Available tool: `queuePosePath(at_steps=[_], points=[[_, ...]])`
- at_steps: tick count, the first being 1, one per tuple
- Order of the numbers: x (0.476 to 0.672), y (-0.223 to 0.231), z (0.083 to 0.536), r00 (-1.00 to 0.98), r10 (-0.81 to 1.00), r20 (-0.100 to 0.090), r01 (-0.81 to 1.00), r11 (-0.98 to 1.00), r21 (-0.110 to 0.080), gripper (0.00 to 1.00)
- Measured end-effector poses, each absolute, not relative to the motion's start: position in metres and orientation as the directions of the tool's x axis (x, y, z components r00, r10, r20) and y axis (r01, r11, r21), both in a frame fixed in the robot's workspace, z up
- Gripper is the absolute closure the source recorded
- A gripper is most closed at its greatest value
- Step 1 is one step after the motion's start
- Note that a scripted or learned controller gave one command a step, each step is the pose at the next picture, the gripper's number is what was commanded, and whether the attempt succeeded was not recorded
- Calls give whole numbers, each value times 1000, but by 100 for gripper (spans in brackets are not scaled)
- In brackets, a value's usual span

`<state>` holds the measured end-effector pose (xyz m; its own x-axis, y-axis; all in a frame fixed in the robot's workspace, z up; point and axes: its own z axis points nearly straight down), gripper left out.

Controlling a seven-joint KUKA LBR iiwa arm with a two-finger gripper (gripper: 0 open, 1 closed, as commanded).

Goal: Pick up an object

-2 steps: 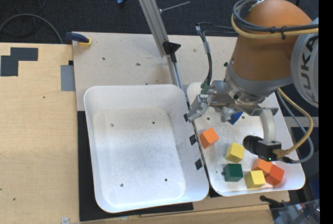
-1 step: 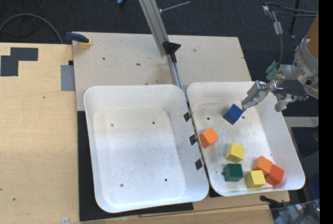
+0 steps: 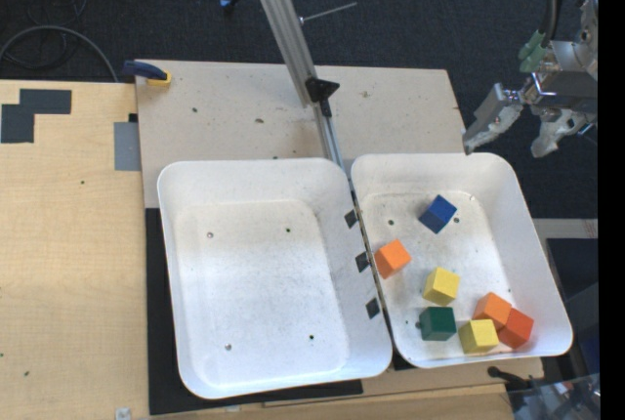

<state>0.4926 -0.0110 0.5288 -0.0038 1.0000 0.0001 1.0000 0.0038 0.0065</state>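
Note:
The right bin [image 3: 508, 176] holds several cubes: a blue one [image 3: 438, 213] near the back, an orange one [image 3: 393, 258] by the left wall, a yellow one [image 3: 441, 285] in the middle, and a dark green one [image 3: 437, 322] in front. A yellow cube [image 3: 479, 336], an orange cube [image 3: 493, 308] and a red cube [image 3: 517, 327] cluster in the front right corner. My gripper [image 3: 513, 137] hangs above the bin's back right corner, fingers [image 3: 488, 125] spread open with nothing between them, well above and right of the blue cube.
The left bin [image 3: 186, 184] lies beside the right one. A slanted aluminium bar [image 3: 288, 27] rises behind the bins' shared edge. A wooden table [image 3: 59, 242] fills the left. Cables lie on the dark floor at the back.

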Motion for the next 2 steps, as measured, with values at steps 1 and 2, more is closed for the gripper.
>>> queuePosePath(at_steps=[1,2], points=[[570,-28,449,1,1000,-2,1000,-1,-8,0],[610,26,421,-6,1000,1,1000,6,-6,0]])
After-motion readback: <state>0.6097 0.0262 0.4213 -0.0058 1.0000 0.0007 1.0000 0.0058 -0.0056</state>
